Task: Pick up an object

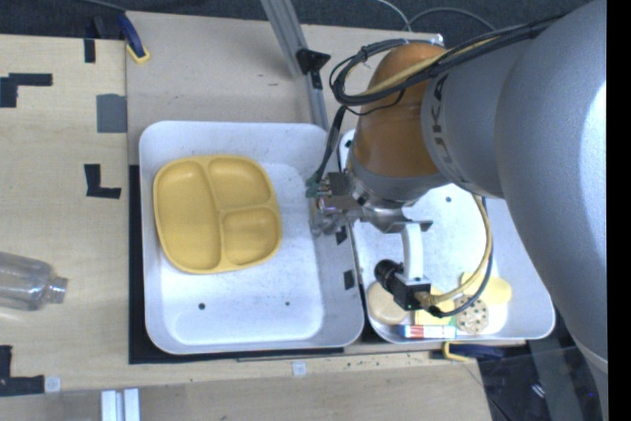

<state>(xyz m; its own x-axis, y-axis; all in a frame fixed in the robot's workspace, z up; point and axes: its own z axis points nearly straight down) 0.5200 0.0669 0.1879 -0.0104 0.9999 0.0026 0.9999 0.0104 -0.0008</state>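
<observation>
A yellow divided plate (217, 212) lies flat in the upper half of the left bin (237, 320). My gripper (328, 210) hangs over the ridge between the two bins, just right of the plate's edge and apart from it. The grey arm with its orange band (399, 128) covers most of the right bin (532, 311). At that bin's front edge several small things peek out: a tan perforated piece (474, 316), a yellow piece (499, 292), and a thin red and white item (426, 332). I see nothing between the gripper and the plate.
A clear plastic bottle (28, 281) lies on the wooden bench to the left of the bins. A metal rail (276, 0) slants down from the top toward the bins. Black tape marks dot the bench on the left.
</observation>
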